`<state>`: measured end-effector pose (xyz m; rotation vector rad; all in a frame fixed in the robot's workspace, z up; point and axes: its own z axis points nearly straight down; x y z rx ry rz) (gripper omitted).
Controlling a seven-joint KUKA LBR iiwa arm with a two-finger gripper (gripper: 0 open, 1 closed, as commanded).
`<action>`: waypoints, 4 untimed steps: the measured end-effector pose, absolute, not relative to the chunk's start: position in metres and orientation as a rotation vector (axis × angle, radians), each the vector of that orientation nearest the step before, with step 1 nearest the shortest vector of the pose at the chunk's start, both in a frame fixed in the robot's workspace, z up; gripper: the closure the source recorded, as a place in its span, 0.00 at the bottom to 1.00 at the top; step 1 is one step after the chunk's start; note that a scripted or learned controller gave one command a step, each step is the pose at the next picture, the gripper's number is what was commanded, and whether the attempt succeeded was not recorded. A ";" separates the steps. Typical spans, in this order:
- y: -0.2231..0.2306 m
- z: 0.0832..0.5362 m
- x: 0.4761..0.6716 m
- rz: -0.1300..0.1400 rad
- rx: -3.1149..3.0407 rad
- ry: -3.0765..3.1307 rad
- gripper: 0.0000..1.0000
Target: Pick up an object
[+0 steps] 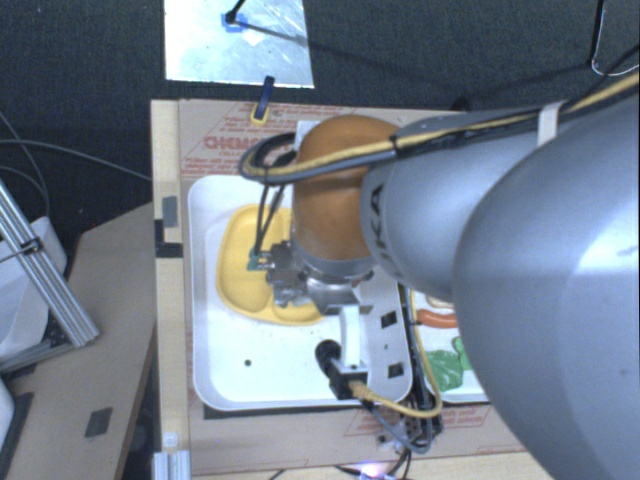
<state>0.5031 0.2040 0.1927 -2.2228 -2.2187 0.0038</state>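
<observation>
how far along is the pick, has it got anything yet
Done: the arm has reached over the left bin, its wrist above the yellow dish. In hand: nothing visibly lifted; the wrist hides the gripper. Left: grasping and raising an object. The right bin holds orange and green items.

A bulky grey arm (520, 258) is showing a broad orange band (335, 193) above its silver wrist flange. Black and yellow cables (300, 158) are looping beside the band, and a white bracket with dark slots is hanging just beyond the wrist.
</observation>
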 end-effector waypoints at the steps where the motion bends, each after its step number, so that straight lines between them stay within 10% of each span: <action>1: 0.237 0.360 0.488 -0.031 -2.215 -2.234 1.00; 2: 0.234 0.544 0.527 -0.031 -2.221 -2.232 1.00; 3: 0.227 0.535 0.485 -0.003 -2.214 -2.228 1.00; 4: 0.228 0.547 0.487 -0.008 -2.207 -2.237 1.00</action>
